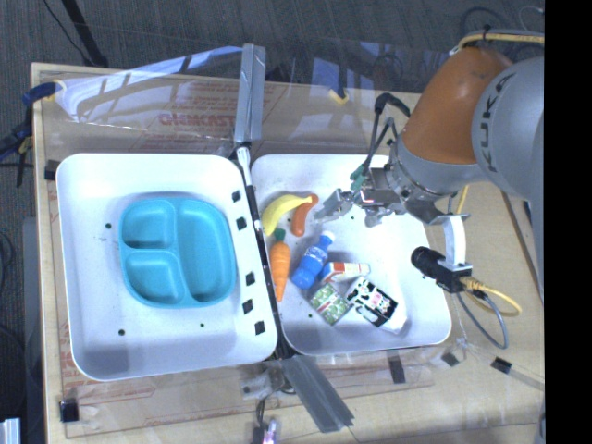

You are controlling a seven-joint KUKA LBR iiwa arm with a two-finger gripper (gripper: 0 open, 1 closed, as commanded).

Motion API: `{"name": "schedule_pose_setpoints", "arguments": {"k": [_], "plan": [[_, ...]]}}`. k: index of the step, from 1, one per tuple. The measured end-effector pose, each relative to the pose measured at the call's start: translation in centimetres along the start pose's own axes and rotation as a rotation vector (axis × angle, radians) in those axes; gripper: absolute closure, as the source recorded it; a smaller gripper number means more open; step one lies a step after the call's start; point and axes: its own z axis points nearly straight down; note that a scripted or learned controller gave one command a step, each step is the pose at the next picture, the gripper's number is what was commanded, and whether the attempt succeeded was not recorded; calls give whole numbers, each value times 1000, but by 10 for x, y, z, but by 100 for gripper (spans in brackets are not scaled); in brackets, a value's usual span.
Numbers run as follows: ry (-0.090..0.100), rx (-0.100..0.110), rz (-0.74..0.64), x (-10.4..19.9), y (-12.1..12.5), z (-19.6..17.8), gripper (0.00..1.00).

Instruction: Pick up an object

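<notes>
Flanking a wooden bench [518,359], dark carpeted floor [277,7].

We see a light blue divided tray [176,252], a yellow banana [280,209], an orange carrot [279,268], a blue bottle [313,262] and a black-and-white carton [375,304].

Grey robot arm [504,109] entering from the right, orange band above the wrist, forearm angled down and leftward, wrist tilted, two-finger gripper [335,205] at its tip pointing left, fingers [326,210] slightly parted with nothing visible between them
</notes>
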Motion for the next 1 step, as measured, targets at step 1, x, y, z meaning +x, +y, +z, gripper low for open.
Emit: {"name": "schedule_pose_setpoints", "arguments": {"k": [1], "plan": [[0, 0, -86, -19, 12, 92, 0]]}}
